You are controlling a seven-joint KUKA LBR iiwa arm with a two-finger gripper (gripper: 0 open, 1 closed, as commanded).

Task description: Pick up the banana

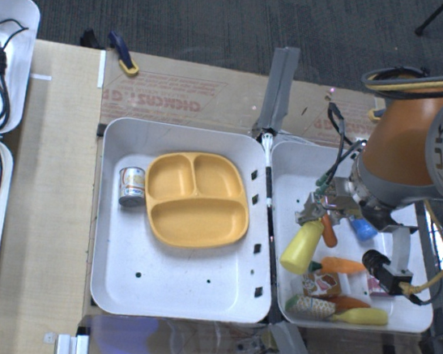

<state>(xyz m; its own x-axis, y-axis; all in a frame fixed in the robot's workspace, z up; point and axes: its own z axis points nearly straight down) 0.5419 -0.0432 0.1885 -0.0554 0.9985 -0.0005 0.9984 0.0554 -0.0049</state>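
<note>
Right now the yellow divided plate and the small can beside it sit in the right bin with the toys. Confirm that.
Not right. The camera view shows the yellow divided plate and the small can beside it in the left bin. The toys, the banana among them, lie in the right bin.

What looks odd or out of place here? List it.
The small can lies on its side in the left bin, beside the yellow divided plate. The right bin's toys sit jumbled together.

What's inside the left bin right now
A yellow divided plate and a small can lying beside its left edge. Whatever sits under the plate is covered.
</note>
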